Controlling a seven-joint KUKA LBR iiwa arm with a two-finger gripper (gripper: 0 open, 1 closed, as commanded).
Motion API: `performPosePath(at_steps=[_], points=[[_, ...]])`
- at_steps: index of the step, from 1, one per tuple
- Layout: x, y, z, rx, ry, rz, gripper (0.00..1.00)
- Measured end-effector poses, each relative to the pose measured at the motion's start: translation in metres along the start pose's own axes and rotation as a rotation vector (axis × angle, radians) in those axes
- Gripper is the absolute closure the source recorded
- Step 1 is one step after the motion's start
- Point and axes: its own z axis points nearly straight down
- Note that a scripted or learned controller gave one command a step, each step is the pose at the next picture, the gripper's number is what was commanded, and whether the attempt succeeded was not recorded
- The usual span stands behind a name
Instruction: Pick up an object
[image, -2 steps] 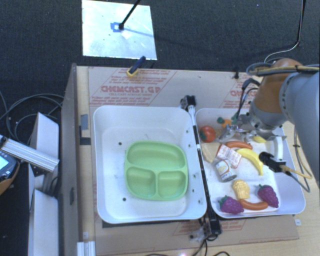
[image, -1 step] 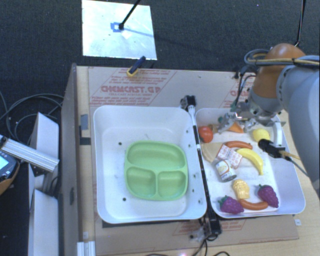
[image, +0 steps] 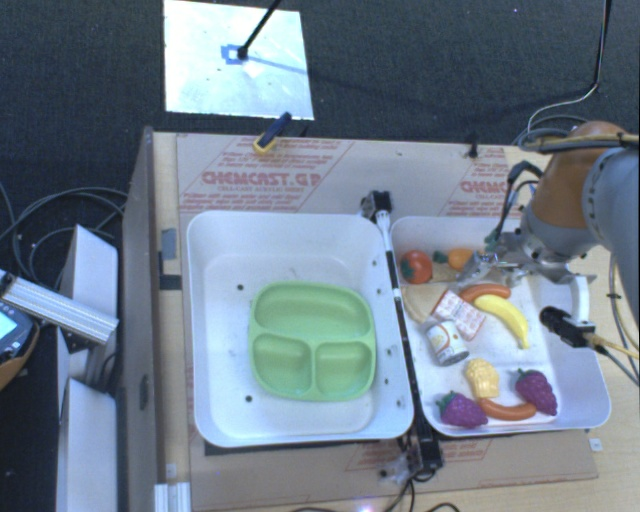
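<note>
Reaching in from the right, the grey arm with its orange band hangs over the upper part of the right bin, and its gripper sits low among the toy food near the far wall. Whether the fingers are spread or pressed together cannot be told; the metal parts there blur into the clutter, and nothing shows plainly pinched between them.

Every candidate object appears to lie on the bin floor. A tomato and a small orange piece lie just left of the gripper. An orange sausage-shaped piece lies just below it, with the banana beside that. Further toward the near edge are a red-and-white packet, a small can, a corn cob, two bunches of purple grapes and a carrot-like piece.

The left bin holds a green divided plate, well apart from the gripper. Both bins rest on the worktop.

As a judgement, the pick is at the approach or closing stage: the arm is down at the objects, but no lift is evident. What remains is securing one item, likely one of those near the far wall, and raising it off the floor.
</note>
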Motion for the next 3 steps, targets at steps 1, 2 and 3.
performPosePath(at_steps=[1, 2, 3], points=[[0.026, -0.041, 0.000, -0.001, 0.000, 0.001, 0.00], [0.023, -0.059, 0.000, 0.000, 0.000, 0.002, 0.00], [0.010, 0.031, 0.000, 0.003, 0.000, -0.002, 0.00]])
